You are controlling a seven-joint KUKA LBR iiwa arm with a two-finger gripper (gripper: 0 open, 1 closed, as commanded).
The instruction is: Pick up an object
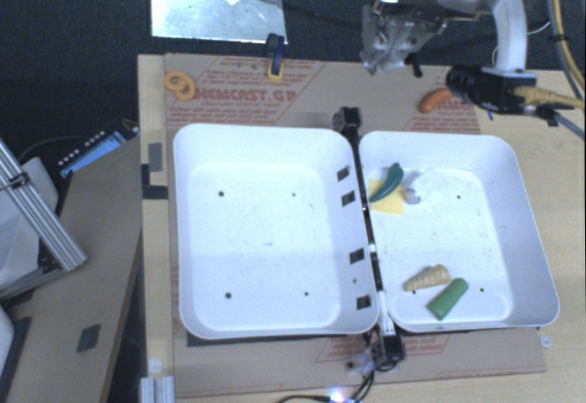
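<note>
Nearest the camera, at the front of the right bin (526, 236), a green block (448, 298) lies tilted, and a pale tan cone-shaped piece (428, 278) rests just beside it on its upper left, the two close to touching. Farther back in the same bin, near the wall by the centre divider, a dark green curved piece (387, 182) lies partly over a flat yellow piece (388, 201), with a small grey-white lump (411, 195) just to their right. The left bin (197, 236) sits side by side with the right one, their inner walls meeting along a row of dark clips.

Both bins rest on a brown cardboard sheet (302, 85) on the table (101, 236). On that sheet, behind the left bin, lie an orange ring (179, 84) at the far left corner and a yellow and blue clamp (274, 58) at the back edge. An orange sausage-shaped piece (434, 101) lies on the sheet behind the right bin.

The gripper (389, 58) hangs over the back edge of the sheet, behind the right bin and well apart from everything in it. Nothing shows between the fingers, and how far open they stand cannot be told from this angle.
</note>
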